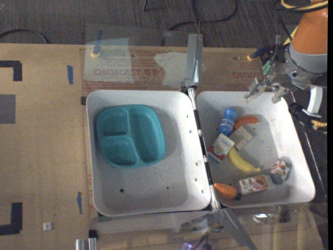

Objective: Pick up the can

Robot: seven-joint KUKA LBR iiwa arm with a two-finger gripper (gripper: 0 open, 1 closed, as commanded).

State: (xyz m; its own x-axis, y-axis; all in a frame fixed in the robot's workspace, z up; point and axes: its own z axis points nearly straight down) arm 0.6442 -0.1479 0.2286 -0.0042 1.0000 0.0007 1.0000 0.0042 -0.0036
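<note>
Red-and-white printed metal marks the can [280,170], which lies in the right bin [299,139] close to that bin's near right corner, seemingly tipped on its side, though its exact pose is hard to read. It is likely light, rigid and smooth, so it may roll or slip under a glancing touch; a grasp across its round body at mid-length seems safest, with the jaws square to its axis. Just left of the can lies a carton [255,184], nearly touching it, and further left an orange carrot-like piece [225,190]. A banana [242,162] lies up and left of the can, with a blue bottle [227,120] beyond. Well apart from the can, at the bin's far right corner, the gripper [266,87] hovers with fingers spread and nothing between them.
</note>
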